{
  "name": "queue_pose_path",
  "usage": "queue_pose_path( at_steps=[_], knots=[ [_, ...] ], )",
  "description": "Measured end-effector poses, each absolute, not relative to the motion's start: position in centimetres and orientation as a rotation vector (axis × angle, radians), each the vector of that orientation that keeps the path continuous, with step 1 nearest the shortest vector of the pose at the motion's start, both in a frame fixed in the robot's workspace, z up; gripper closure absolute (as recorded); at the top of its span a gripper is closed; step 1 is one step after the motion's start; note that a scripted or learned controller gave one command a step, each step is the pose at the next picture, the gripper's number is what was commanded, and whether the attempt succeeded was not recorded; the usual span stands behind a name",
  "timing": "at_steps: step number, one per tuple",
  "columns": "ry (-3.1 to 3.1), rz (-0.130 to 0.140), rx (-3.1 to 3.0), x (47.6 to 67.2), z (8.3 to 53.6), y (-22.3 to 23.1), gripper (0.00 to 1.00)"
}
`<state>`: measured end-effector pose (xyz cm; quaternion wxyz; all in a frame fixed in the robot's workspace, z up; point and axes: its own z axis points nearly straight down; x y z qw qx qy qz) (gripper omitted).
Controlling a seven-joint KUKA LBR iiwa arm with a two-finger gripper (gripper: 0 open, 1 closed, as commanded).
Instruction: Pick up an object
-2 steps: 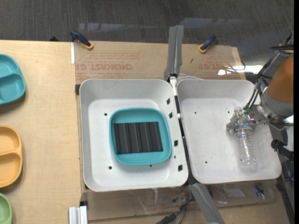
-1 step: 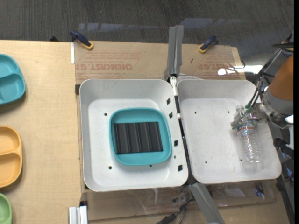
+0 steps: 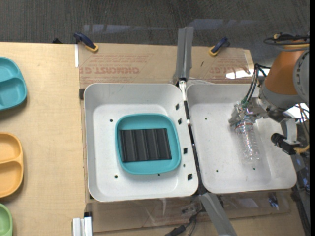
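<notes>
Two white bins, one bottle

Clear plastic bottle lies on its side in the right bin, twd its right half. Long axis runs far-to-near, cap end at far side, slightly left. Crinkled, see-through, looks empty.

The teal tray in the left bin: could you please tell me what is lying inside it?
The teal tray holds a dark grey ribbed insert that covers most of its floor. Whatever lies beneath that insert is hidden. Nothing else rests on top.
</notes>
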<state>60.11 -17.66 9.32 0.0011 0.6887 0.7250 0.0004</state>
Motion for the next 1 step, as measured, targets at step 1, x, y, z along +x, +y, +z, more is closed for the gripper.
queue_pose_path(
  at_steps=[1],
  knots=[
    [2.300,0.000,2.139,61.82,18.50,-10.36,1.00]
  ],
)
